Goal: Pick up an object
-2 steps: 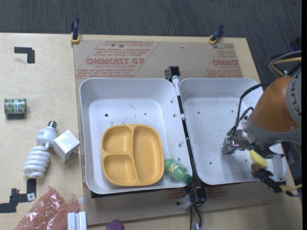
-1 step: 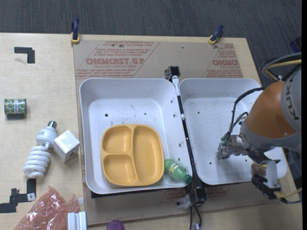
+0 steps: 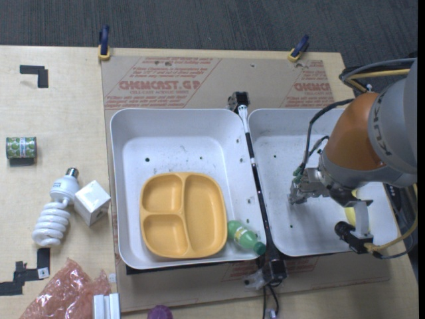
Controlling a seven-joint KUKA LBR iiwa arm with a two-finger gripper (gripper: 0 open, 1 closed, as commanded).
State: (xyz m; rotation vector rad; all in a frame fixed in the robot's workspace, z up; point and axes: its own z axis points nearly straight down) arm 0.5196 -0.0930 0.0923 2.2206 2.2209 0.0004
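**Objects in the left bin**

You have two candidate objects, both lying in the left bin [image 3: 126, 178]. The yellow divided plate [image 3: 184, 214] sits flat and right side up on the bin floor, in the half nearer the front wall; it has three compartments, two small ones on the side toward the bin's left wall and one long one on the other side. The green bottle [image 3: 244, 237] lies on its side in the bin's front right corner, just beside the plate's rim, its lighter end pointing toward the plate.
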